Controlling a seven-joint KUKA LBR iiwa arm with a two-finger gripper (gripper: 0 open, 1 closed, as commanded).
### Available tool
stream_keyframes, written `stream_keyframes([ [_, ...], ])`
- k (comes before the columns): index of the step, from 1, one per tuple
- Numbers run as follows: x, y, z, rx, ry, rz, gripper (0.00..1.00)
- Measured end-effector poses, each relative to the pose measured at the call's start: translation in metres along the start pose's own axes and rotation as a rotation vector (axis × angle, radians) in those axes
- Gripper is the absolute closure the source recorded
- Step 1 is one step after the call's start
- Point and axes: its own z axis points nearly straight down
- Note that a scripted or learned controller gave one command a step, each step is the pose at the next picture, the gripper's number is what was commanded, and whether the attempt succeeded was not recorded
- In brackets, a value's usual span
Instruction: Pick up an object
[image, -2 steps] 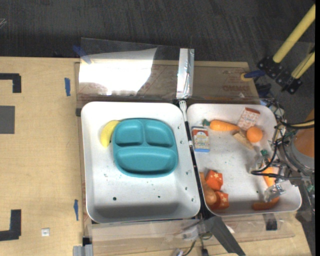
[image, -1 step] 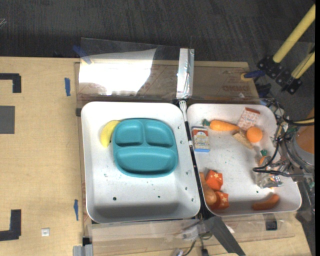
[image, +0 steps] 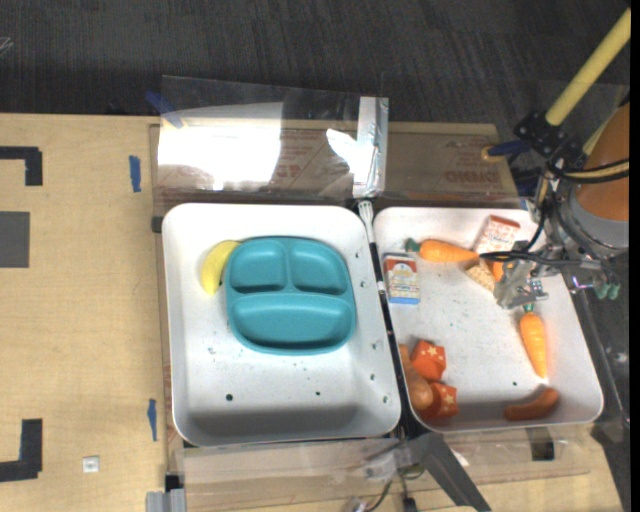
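Observation:
The right bin (image: 585, 330) holds the loose items. An orange carrot (image: 443, 252) lies near its back edge, beside a small white and red carton (image: 401, 279). A tan snack box (image: 494, 237) sits at the back right. A second carrot (image: 536, 343) lies lengthwise near the right wall, and a brown sausage (image: 531, 404) rests in the front right corner. Red toy pieces (image: 428, 360) and a reddish fruit (image: 441, 398) sit at the front left. My gripper (image: 516, 287) hangs low between the snack box and the second carrot, just behind that carrot's top.
The left bin (image: 190, 380) carries a teal divided plate (image: 290, 294) with a yellow banana (image: 213, 265) poking out from its left side. A clear plastic sheet (image: 270, 150) stands behind the bins. Cables and the arm (image: 600, 190) crowd the right bin's back right.

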Motion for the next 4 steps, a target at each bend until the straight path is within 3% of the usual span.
stream_keyframes([
  [1,0.002,-0.002,0.003,-0.001,0.006,0.003,0.00],
  [2,-0.008,-0.047,0.090,0.002,0.001,0.028,0.00],
  [3,0.044,-0.047,0.091,0.001,0.005,0.082,0.00],
  [4,0.039,-0.047,0.077,0.007,-0.012,0.080,1.00],
])
